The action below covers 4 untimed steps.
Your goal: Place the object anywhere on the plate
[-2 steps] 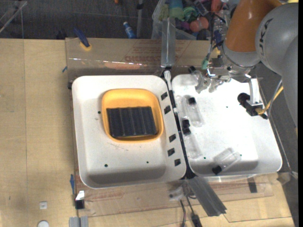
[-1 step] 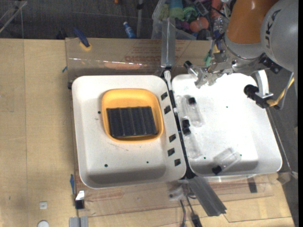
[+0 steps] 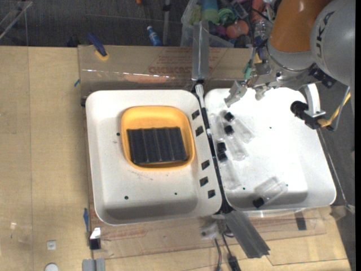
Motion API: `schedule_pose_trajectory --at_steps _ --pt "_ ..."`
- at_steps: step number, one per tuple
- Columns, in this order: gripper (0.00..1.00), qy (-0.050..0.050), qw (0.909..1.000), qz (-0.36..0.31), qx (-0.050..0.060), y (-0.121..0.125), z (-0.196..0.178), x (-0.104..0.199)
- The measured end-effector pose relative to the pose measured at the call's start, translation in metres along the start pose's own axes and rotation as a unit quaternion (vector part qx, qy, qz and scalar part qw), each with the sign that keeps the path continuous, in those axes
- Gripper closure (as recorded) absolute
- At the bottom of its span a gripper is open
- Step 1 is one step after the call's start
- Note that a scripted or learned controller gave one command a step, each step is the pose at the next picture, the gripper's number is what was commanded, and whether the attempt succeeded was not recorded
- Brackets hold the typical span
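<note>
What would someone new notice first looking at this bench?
The orange plate in the left bin, with a dark ridged block lying on it. Then the grey arm with its orange band, reaching over the right bin's far edge, where small clear, black-capped pieces lie scattered.

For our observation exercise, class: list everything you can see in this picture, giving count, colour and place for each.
Bins: two, white, side by side on the bench.
Plate: one, orange-yellow, in the left bin.
Ridged object: one, black, lying on the plate.
Clear items with black caps: several, in the right bin; exact count unclear.
Toy container: one, clear, multicoloured contents, behind the bins.
Arm: one, grey with orange band, upper right.
Gripper: one, above the right bin's far edge.
</note>
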<state>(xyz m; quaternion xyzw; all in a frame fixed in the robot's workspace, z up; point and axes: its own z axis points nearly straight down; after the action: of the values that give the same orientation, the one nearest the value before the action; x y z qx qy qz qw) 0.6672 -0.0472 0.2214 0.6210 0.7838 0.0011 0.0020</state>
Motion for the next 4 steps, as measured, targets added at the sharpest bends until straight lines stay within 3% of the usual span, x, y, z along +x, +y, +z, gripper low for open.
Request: schedule_pose_trajectory --at_steps 1,2,3,4 --pt "0.00 0.000 0.9999 0.014 0.000 -0.004 -0.009 -0.003" --pt "0.00 0.000 0.9906 -0.137 -0.001 -0.001 -0.014 -0.008" --pt "0.00 0.000 0.9769 -0.214 0.000 -0.002 -0.015 -0.010" --pt "0.00 0.001 0.9623 -0.272 0.001 -0.009 -0.031 0.017"
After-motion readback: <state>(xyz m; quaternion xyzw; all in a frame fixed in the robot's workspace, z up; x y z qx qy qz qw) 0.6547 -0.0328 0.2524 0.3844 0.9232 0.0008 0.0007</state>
